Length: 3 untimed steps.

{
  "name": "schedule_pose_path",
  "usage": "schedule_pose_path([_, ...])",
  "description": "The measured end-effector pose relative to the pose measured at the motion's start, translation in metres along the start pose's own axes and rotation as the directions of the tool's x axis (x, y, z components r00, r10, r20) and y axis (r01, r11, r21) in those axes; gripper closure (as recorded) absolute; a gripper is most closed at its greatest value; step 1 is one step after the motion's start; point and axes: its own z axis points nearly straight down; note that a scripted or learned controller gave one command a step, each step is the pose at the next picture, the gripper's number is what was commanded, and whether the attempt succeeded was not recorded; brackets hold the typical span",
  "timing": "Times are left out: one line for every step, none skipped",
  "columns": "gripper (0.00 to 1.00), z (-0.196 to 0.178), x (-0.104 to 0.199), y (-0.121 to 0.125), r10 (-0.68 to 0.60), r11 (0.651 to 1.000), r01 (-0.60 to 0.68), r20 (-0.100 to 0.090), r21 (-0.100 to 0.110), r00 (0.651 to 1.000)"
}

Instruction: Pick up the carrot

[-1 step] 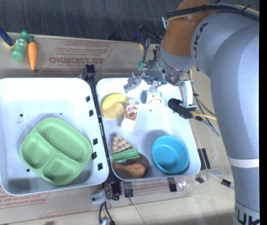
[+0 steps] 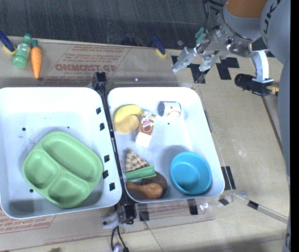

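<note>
I'm at the approach step — my gripper [image 2: 194, 59] hovers at one o'clock, fingers spread, holding nothing. The carrot [image 2: 35, 60] lies at ten o'clock outside the left bin [image 2: 2, 140] — next comes a long traverse.

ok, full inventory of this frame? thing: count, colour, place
carrot: 1, orange, on the bench beyond the left bin
bottle: 1, green, beside the carrot
left bin: 1, white, left
divided plate: 1, green, left bin
right bin: 1, white, right
bowl: 1, blue, right bin near corner
lemon: 1, yellow, right bin far left
small carton: 1, white and red, by the lemon
can: 1, white, right bin far side
end effector: 1, grey, above the bench beyond the right bin
</note>
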Motion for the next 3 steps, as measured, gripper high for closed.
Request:
schedule_pose_path([0.00,-0.072,0.042,0.005,0.257,0.966,-0.257,-0.003,0.008,0.966])
schedule_pose_path([0.00,-0.201,0.018,0.001,0.277,0.961,-0.277,-0.003,0.007,0.961])
schedule_pose_path([1.00,-0.208,0.021,0.002,0.262,0.965,-0.262,0.000,0.019,0.965])
